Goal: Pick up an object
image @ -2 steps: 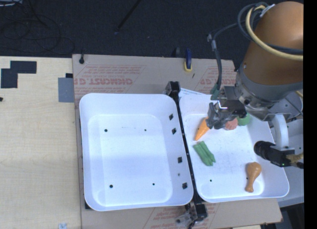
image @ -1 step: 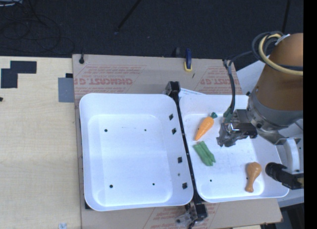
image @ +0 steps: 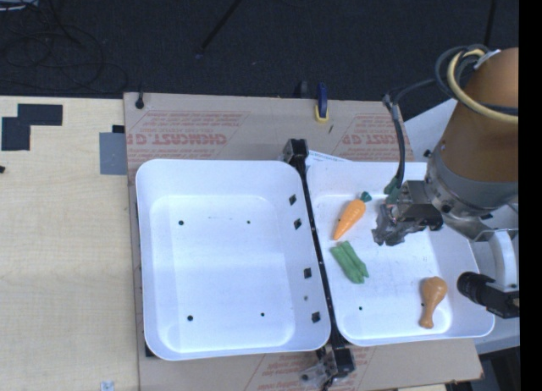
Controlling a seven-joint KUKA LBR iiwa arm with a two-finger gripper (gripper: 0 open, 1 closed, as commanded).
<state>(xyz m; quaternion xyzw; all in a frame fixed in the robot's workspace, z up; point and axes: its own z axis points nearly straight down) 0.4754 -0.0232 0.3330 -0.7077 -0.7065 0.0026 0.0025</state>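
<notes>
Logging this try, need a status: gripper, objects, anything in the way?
Gripper over right white bin, nothing seen held. Orange toy carrot just left of it. Green pea pod, tan toy drumstick lie apart. Nothing in the way.

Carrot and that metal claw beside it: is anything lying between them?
No. In the camera view, just bare white bin floor separates the carrot from the end effector.

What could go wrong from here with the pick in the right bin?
The gripper sits beside the carrot, not over it, so a straight descent may close on nothing. The carrot and green bean pod lie close together; a grab could nudge one into the other. The drumstick lies near the bin's rim.
</notes>
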